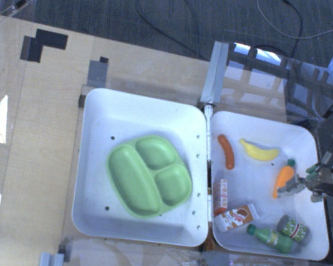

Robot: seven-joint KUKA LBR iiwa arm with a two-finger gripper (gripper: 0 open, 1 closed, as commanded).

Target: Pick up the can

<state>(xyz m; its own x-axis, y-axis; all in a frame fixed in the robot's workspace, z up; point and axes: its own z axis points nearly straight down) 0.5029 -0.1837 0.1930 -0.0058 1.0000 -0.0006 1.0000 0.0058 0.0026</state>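
The can [294,229] has a green label and lies on its side near the front right corner of the right bin [278,134]. A green bottle [270,238] lies just left of it, touching or nearly touching. My gripper [305,191] reaches in from the right edge and hovers above the bin's right side. It is a little behind the can and just right of the carrot [283,178]. Its fingers stand open with nothing between them.
The right bin also holds a banana [259,151], a sausage [226,152], a red-and-white carton [222,195] and a small box [238,216]. In the left bin [97,149] lies a green divided plate [150,174]. A metal post [214,74] stands behind the bins.
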